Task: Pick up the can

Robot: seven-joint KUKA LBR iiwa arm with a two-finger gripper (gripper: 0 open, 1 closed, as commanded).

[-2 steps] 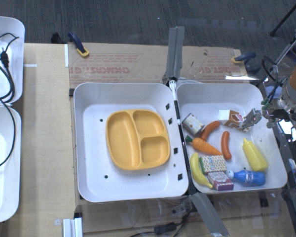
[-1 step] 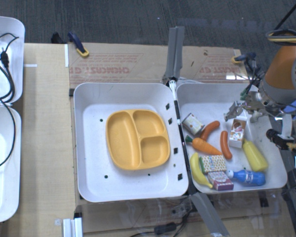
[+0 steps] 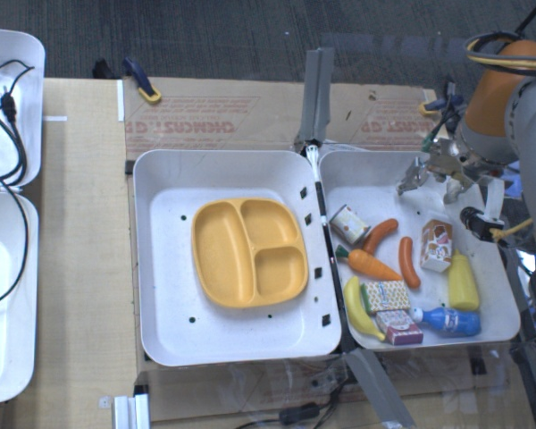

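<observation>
The can (image 3: 347, 223) is small and silver-grey with a dark end. It lies on its side in the right bin (image 3: 509, 324), near that bin's left wall. My gripper (image 3: 436, 179) hangs over the far part of the same bin, up and to the right of the can and well apart from it. Its metal fingers (image 3: 409, 183) are spread open and hold nothing.
Around the can lie two sausages (image 3: 381, 233), a carrot (image 3: 372, 263), a banana (image 3: 358, 307), small boxes (image 3: 386, 294), a carton (image 3: 436, 244), a yellow bottle (image 3: 463, 282) and a blue bottle (image 3: 451, 321). The left bin (image 3: 161, 320) holds a yellow divided plate (image 3: 248, 250).
</observation>
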